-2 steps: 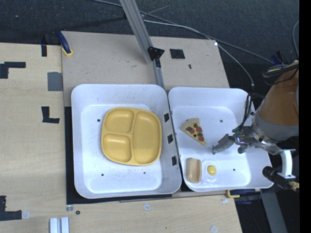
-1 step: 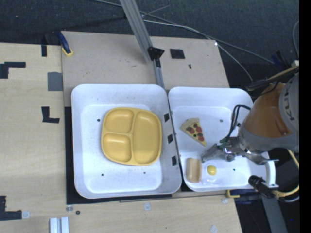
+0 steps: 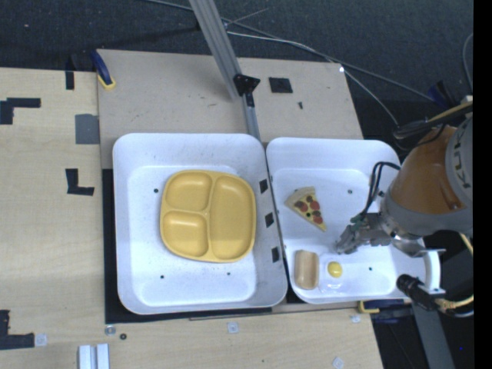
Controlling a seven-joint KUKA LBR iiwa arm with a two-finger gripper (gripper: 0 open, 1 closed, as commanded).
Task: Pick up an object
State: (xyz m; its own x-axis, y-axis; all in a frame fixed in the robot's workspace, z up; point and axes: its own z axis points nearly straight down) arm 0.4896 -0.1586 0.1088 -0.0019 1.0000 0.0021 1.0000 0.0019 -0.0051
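Note:
In the right bin (image 3: 330, 154) lie a pizza slice (image 3: 307, 207), a tan bread roll (image 3: 306, 269) and a small yellow round piece (image 3: 334, 269). My gripper (image 3: 347, 241) hangs low over the right bin, just above and right of the yellow piece and below right of the pizza slice. Nothing shows between its fingers, and their spread is too small and dark to read.
The left bin (image 3: 138, 206) holds a yellow divided plate (image 3: 207, 215). A grey metal pole (image 3: 219, 37) slants down to the divider between the bins. The arm's orange band (image 3: 427, 179) covers the right bin's right rim. Cables lie on the dark floor behind.

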